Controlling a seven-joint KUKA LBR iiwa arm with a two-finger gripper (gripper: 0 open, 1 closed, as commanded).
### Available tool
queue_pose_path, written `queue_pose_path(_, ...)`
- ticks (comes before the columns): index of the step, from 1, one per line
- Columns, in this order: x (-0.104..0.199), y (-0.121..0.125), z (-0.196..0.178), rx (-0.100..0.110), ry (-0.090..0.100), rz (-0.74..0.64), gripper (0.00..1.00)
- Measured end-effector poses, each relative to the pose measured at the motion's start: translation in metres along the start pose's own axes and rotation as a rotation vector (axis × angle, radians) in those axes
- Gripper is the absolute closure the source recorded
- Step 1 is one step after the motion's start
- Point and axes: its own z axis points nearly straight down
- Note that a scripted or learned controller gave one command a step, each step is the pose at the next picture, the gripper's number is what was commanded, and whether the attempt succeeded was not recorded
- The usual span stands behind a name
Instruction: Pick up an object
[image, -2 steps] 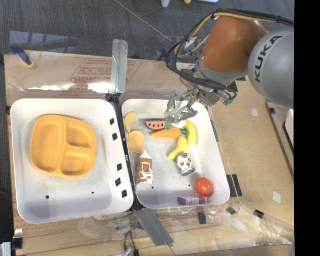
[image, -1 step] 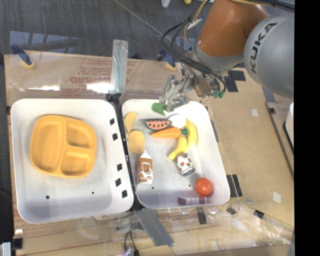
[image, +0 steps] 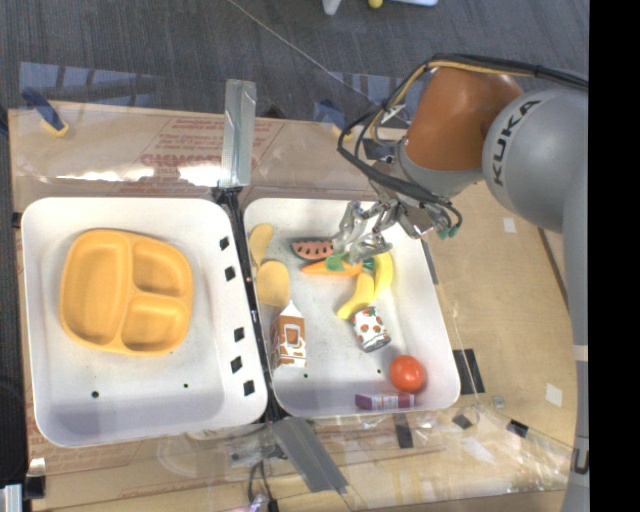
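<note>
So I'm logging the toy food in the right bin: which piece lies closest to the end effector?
The carrot: the end effector sits right over its green top. The watermelon slice and banana flank it; the tomato lies farthest.

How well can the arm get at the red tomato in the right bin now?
Probably yes. The tomato lies apart from the can and the purple packet, open from above; the gripper hangs over the carrot at the far end.

Fixed high above the surface (image: 120, 140), looking down at a slant. Both white bins (image: 40, 400) fully in frame, far enough for floor beyond them; arm (image: 530, 150) entering right of the bins.
</note>
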Motion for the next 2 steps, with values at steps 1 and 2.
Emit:
queue_pose_path(1,-0.015,0.059,-0.075,0.007,-0.014,0.237,1.00)
queue_pose_path(2,0.010,-0.026,-0.081,0.008,-0.009,-0.108,1.00)
